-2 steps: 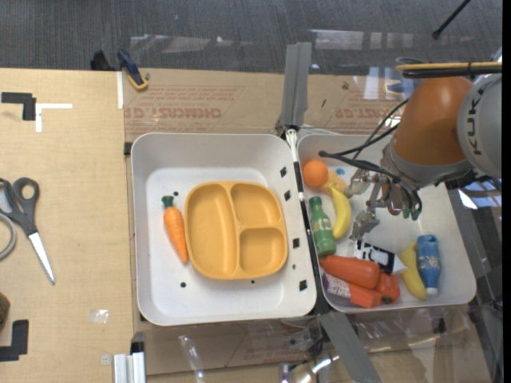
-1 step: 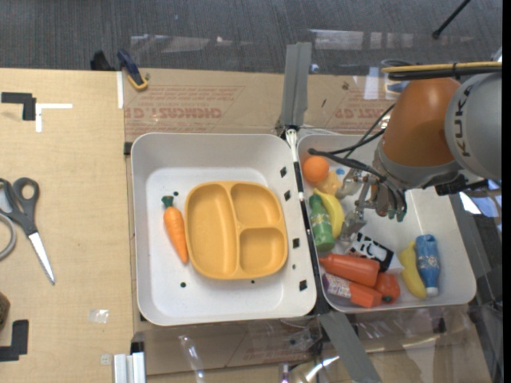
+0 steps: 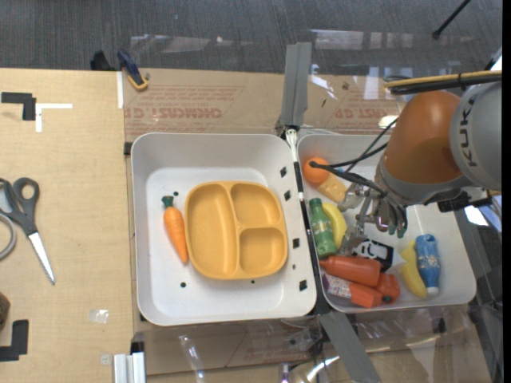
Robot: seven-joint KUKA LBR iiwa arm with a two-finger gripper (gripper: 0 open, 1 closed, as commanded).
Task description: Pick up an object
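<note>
My gripper (image 3: 378, 222) hangs over the middle of the right bin (image 3: 457, 292), open, with nothing between its fingers. Just below it lies a black-and-white object (image 3: 374, 252). To its left are a green bottle (image 3: 322, 227) and a yellow banana (image 3: 338, 223). An orange ball (image 3: 316, 169) and a pale yellow block (image 3: 334, 189) sit at the bin's back left. Red toy pieces (image 3: 355, 270) lie along the front. A blue bottle (image 3: 427, 263) and a second banana (image 3: 410, 274) rest at the right.
The left bin (image 3: 152, 238) holds a yellow divided plate (image 3: 237, 230) and a toy carrot (image 3: 175, 227) beside it. Scissors (image 3: 30, 223) lie on the wooden bench at far left. The orange-banded arm (image 3: 427, 146) covers the right bin's back right.
</note>
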